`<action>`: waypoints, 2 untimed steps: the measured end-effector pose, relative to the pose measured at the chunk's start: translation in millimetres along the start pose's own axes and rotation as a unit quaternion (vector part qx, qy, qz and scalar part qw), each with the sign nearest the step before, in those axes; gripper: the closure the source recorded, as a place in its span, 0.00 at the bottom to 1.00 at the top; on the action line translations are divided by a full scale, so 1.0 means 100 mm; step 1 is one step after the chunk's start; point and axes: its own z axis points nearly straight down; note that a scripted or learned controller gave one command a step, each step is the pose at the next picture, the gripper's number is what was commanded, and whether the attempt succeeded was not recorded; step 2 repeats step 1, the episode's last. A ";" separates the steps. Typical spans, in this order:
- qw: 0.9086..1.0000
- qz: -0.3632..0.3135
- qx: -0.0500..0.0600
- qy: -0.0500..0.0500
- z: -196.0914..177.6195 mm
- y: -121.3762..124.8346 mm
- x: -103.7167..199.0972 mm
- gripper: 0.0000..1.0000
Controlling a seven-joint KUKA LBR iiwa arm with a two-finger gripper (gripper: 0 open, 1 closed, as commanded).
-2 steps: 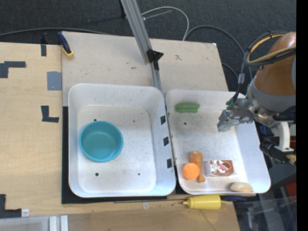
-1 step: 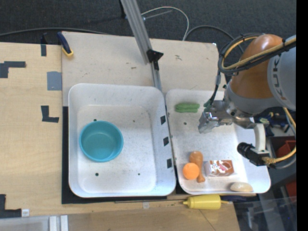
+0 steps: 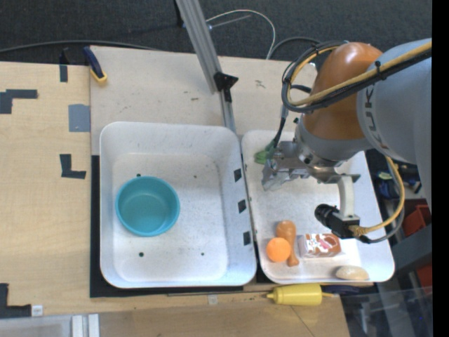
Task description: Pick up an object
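White plastic forms the two shallow bins, which are set side by side on the bench. In the left bin [image 3: 168,135], a blue bowl [image 3: 147,205] is seen toward nine o'clock, upright and alone. The right bin [image 3: 379,258] is overhung by the grey arm [image 3: 393,104] with its orange band [image 3: 344,83]. The gripper [image 3: 277,174] is lowered over the bin's twelve o'clock end, near the wall shared with the left bin; whether it is open or closed cannot be told. Toward six o'clock, an orange ball [image 3: 278,249] is seen touching a brown carrot-like piece [image 3: 286,234], with a red and white packet [image 3: 321,245] just beside them and a pale oval object [image 3: 351,273] at five o'clock. A yellow bottle [image 3: 298,295] lies outside the bin's six o'clock edge.
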 end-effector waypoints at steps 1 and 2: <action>1.000 0.000 0.001 0.000 0.04 -0.02 0.63 1.00; 1.000 0.000 0.001 0.000 0.04 -0.02 0.63 1.00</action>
